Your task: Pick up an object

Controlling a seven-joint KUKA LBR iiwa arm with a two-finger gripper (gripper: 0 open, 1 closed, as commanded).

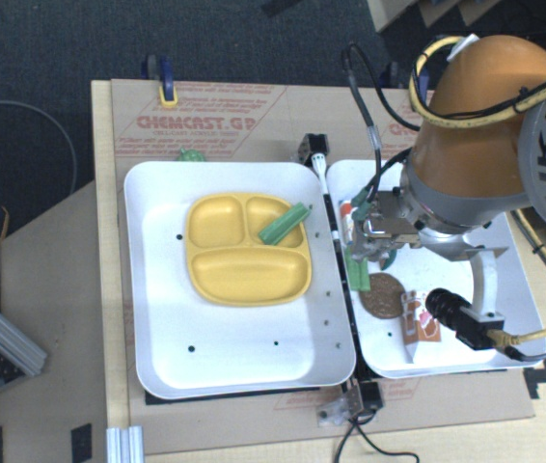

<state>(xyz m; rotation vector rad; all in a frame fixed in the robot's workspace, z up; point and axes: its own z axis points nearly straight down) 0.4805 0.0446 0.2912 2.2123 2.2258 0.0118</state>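
Claw (365, 231) position: right of frame centre, low over the left margin of the right bin (519, 297), close to the strip where the two bins meet. Claw state: cannot be determined, as the wrist housing covers it from above; no item is visibly pinched. Nearest the lower edge of the frame, in the right bin, lies a red-and-white packet (416, 321), pointing toward the bottom of the frame. Just above and left of it lies a brown disc (382, 297), flat on the bin floor, touching or nearly touching the packet. Immediately left of the disc, a short green piece (359, 274) lies along the bin's left wall; it sits directly below the claw in the frame, just beside it, and contact cannot be confirmed. The left bin (234, 345) holds a yellow divided plate (244, 268) at the frame's centre-left, with a green stick (285, 224) resting diagonally across its upper right compartment. Farther up, a cardboard sheet (196, 114) carries a blue clamp (166, 77) at its top edge.
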